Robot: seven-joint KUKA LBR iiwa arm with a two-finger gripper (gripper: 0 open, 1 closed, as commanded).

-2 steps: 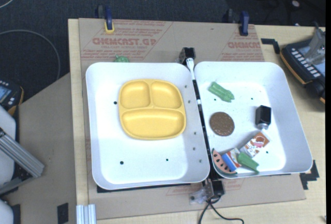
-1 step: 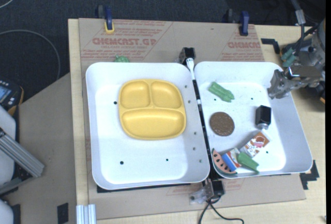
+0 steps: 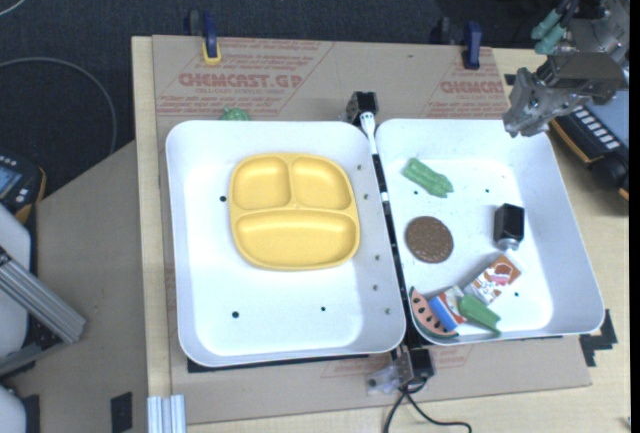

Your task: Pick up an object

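From my seat I see the bench point(image 3: 300, 71) filling the middle of the frame, with two white bins on it side by side. The left bin point(image 3: 200, 301) holds a yellow divided plate point(image 3: 294, 211), lying flat near its upper middle. The right bin point(image 3: 560, 251) holds the small things: a green pod point(image 3: 428, 177) toward its upper left, a round brown cookie point(image 3: 429, 239) just below that, a small black block point(image 3: 509, 224) to the right, and at the lower edge a watermelon slice point(image 3: 430, 314) touching a second green piece point(image 3: 478, 313), with a red and white packet point(image 3: 494, 280) just above them. The gripper point(image 3: 524, 116) hangs at the upper right corner of the right bin, with nothing in it; its opening I cannot tell.
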